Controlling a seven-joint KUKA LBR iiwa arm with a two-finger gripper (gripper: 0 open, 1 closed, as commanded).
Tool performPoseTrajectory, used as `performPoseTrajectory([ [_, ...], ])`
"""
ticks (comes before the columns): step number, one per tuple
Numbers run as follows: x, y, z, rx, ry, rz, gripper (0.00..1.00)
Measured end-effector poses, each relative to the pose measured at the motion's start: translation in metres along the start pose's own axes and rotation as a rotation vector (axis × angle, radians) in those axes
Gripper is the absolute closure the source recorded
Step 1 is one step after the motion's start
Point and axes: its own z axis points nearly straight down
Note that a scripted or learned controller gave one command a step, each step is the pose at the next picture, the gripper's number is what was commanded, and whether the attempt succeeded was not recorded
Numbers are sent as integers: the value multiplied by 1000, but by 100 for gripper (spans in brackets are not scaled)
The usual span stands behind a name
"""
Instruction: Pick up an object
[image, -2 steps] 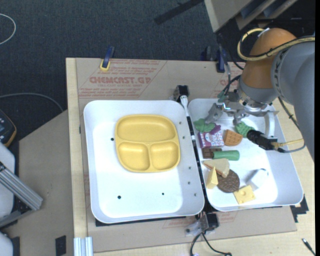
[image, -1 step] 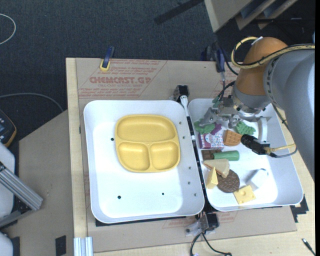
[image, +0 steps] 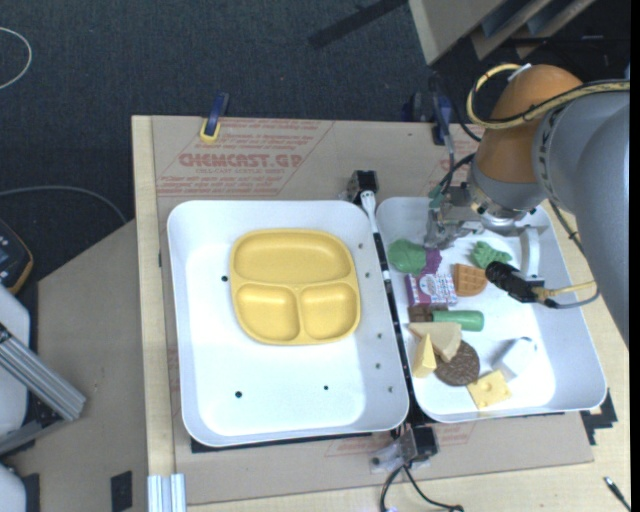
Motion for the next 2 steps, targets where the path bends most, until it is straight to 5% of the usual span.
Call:
performPoseTrajectory([
  [2,4,5,-118,9,-1,-1,100],
])
